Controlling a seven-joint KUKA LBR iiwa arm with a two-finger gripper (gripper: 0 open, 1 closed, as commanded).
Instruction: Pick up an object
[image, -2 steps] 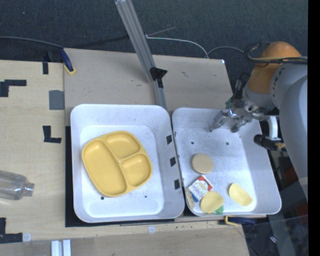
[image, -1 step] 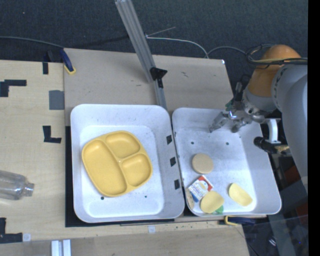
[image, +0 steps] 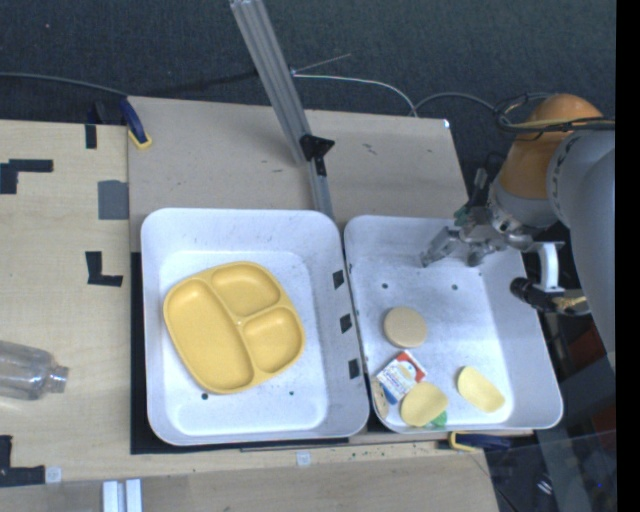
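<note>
Hovering over the right bin's (image: 520, 395) far edge, the fingers (image: 450, 245) grip nothing visible; their spread cannot be told. Nearest below lies the round disc (image: 405, 326), with no long axis. Beyond it, two yellow pieces (image: 481, 389) and a packet (image: 398, 378) lie slantwise, loosely scattered for picking.

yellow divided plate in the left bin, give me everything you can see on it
The yellow divided plate is one moulded piece, plastic by its look, with rounded corners and three compartments: a long one on its left side and two smaller ones on its right. It lies flat, right side up, turned at a slant, on the floor of the left bin, toward that bin's left and middle. Nothing lies in it, and nothing but the bin floor touches it.
</note>
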